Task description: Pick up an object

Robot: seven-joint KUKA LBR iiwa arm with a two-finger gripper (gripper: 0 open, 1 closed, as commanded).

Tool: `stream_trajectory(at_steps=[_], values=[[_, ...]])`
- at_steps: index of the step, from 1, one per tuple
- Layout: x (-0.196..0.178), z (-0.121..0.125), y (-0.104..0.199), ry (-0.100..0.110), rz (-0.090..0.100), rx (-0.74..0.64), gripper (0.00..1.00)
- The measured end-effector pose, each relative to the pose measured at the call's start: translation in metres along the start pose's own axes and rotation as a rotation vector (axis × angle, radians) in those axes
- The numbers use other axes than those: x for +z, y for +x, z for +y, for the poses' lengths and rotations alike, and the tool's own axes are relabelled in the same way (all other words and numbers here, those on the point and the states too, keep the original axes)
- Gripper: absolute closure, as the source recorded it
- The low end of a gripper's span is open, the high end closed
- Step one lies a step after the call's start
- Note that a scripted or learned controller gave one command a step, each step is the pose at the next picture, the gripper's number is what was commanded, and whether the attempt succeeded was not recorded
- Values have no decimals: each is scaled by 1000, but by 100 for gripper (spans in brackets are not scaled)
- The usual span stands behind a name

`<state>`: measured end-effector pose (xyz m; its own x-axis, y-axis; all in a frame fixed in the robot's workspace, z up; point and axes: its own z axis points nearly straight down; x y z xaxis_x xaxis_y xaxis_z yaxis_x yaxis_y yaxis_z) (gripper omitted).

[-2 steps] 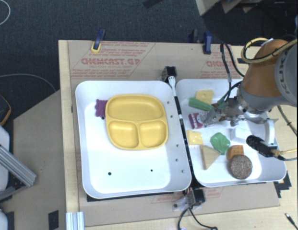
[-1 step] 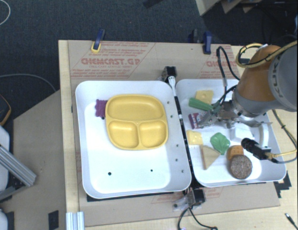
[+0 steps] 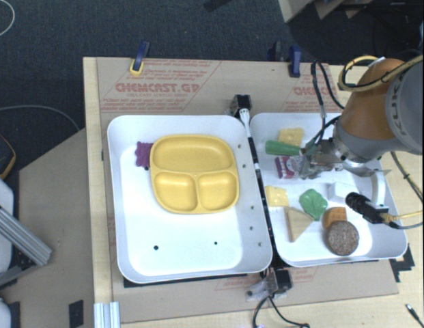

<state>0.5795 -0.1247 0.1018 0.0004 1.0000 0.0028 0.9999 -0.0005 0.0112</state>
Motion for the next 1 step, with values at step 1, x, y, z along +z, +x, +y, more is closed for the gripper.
stream_trajectory(at_steps=[1], values=[[-44,6,-2,6,-5,-1,100]])
